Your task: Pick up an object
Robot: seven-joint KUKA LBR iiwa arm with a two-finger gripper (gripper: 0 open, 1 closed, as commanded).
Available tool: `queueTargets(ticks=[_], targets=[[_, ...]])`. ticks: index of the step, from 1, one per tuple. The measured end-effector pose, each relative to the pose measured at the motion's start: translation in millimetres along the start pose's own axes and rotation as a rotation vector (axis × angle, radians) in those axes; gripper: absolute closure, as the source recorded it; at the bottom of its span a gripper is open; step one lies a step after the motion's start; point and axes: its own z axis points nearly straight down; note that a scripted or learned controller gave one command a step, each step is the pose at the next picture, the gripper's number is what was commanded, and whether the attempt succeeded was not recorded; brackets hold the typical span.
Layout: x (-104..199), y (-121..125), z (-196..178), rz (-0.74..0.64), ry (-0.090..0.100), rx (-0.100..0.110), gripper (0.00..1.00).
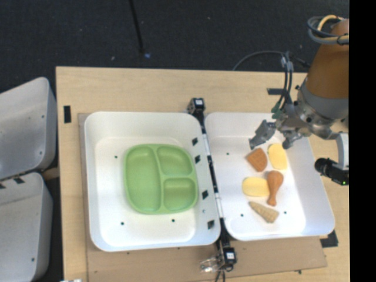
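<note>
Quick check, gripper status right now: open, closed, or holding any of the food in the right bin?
Gripper: jaws open, holding nothing, poised just above the orange nugget and the yellow piece in the right bin.

The grey arm with its orange band (326,69) reaches in from the right, its two-finger gripper (275,135) spread open, fingers pointing down-left.
</note>
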Motion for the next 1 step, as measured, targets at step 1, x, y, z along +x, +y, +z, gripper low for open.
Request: queueTargets(ticks=[1], targets=[[0.0,1.7,-5.7,-0.002,-0.002,-0.011,0.0]])
